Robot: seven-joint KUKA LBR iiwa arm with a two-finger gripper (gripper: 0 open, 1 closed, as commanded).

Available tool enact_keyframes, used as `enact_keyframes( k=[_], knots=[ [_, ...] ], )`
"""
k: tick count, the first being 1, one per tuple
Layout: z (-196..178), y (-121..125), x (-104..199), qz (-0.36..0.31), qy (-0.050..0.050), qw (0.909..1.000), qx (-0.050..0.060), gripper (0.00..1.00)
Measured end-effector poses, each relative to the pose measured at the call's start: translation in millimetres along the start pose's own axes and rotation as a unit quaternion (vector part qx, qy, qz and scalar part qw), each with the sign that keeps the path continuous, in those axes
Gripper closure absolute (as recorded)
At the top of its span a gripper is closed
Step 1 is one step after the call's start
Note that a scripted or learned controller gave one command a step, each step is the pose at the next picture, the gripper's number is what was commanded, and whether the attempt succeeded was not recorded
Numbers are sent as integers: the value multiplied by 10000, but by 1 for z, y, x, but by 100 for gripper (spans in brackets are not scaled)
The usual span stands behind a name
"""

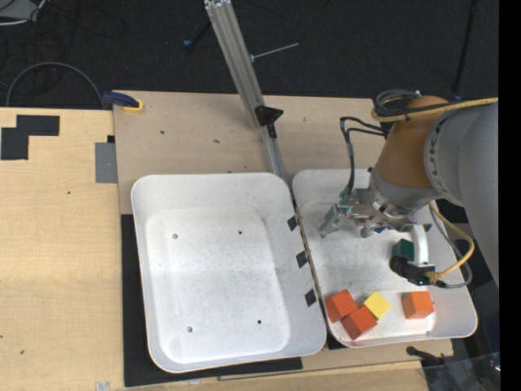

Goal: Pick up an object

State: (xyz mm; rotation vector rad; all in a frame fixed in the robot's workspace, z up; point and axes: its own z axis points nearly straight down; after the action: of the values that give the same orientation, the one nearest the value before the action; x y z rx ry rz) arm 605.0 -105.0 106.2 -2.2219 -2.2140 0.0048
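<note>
**Camera view: four little blocks, and the arm wasn't over any of them**

Camera view, going left to right: the left bin (213,271) had nothing in it that I could spot apart from a few dark specks. All the pickable stuff sat in the right bin (358,259), bunched along its near edge. First came two orange-red cubes (350,314) touching each other, then a yellow cube (377,304) pressed against them, then an orange cube (418,304) standing a bit apart to the right.

The gripper (355,218) hung over the far half of that bin, well apart from the cubes, with nothing between its fingers that I could see. Whether it was spread or closed, honestly I couldn't tell from that angle.

My take on handling: they looked like small rigid blocks, probably light, flat-sided, not fragile. Pinching across two opposite faces should work. I'd have gone for the lone orange one, since it had free space around it. The clustered three looked like trouble, as a finger could wedge or shove a neighbour.
</note>
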Motion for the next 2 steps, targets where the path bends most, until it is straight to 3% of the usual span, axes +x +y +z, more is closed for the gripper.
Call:
enact_keyframes(
  k=[2],
  knots=[
    [0, 0, 0, 9, 0, 10000, -2, 0]
  ],
)
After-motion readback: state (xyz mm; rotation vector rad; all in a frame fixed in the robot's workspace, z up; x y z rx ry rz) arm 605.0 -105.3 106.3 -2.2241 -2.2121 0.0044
